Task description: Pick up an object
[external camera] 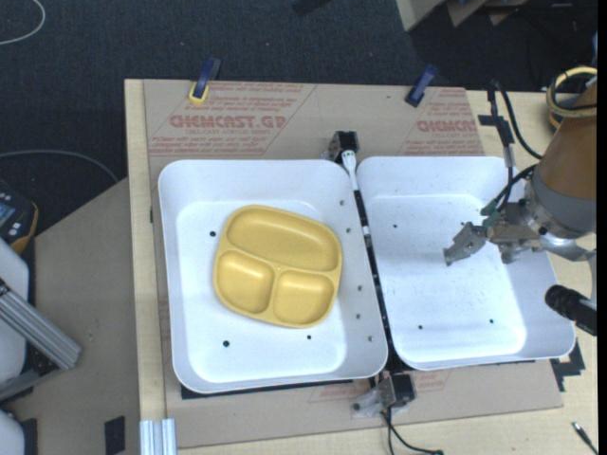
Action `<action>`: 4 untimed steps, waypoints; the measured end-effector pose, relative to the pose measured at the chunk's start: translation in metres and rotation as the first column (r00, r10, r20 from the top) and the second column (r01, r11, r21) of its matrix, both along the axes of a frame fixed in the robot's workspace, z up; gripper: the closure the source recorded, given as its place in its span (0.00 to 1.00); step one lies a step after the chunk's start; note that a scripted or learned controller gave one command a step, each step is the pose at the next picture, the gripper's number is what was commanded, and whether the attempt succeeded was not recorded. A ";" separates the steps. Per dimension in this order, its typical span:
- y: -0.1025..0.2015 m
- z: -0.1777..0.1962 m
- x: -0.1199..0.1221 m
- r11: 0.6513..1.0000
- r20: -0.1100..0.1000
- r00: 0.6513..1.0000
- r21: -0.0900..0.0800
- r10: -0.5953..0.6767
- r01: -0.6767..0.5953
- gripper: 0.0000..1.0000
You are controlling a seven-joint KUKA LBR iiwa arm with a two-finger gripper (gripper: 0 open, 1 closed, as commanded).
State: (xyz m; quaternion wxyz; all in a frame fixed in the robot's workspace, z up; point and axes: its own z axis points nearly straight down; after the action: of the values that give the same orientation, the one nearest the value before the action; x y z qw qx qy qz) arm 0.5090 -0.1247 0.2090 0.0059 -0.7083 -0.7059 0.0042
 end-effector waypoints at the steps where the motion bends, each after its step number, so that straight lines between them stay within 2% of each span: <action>1: 0.000 0.007 0.003 1.000 0.015 1.000 -0.002 0.003 -0.003 0.00; 2: 0.000 -0.037 -0.004 1.000 0.009 1.000 0.000 0.003 -0.003 0.00; 3: 0.000 -0.099 -0.012 1.000 0.006 1.000 0.001 0.003 -0.003 0.00; 4: 0.001 -0.126 -0.013 1.000 0.009 1.000 0.000 0.003 -0.003 0.00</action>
State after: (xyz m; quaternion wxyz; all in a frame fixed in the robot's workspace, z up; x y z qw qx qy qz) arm 0.4961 -0.1234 0.0830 0.0025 -0.7071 -0.7071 0.0009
